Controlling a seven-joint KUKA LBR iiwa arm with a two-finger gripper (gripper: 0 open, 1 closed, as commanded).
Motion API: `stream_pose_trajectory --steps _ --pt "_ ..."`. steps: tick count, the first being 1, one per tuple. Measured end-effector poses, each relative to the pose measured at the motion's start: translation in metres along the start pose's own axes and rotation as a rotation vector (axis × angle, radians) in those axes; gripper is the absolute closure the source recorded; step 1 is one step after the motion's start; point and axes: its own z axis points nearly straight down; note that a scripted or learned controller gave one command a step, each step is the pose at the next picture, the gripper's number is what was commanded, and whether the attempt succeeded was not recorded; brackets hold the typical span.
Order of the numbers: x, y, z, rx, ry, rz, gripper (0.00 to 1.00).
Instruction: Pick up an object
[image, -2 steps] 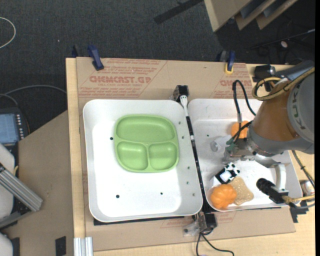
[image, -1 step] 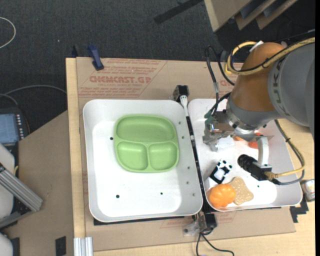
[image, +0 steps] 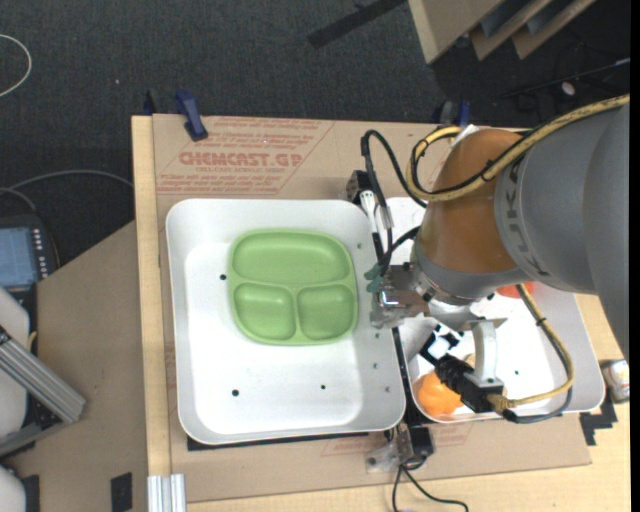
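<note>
Camera view: arm (image: 520, 210) crowds right bin (image: 575, 330); fingers' state cannot be told.

a robotics lab: clamped cardboard bench (image: 240, 150), loose cables (image: 60, 185), carpet.

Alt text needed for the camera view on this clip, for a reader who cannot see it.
A grey arm with an orange band reaches from the right over the right white bin, covering most of it, with an orange object beneath. The left white bin holds a green divided plate.
</note>
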Motion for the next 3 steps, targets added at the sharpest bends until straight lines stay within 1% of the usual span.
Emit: stream_pose_trajectory --steps 1,2,3 --pt "0.006 0.012 -0.15 -0.025 -0.001 0.002 1.0" --pt "0.062 -0.021 -0.146 -0.002 -0.001 -0.001 1.0" --pt "0.009 -0.02 -0.281 -0.024 -0.001 0.01 1.0"
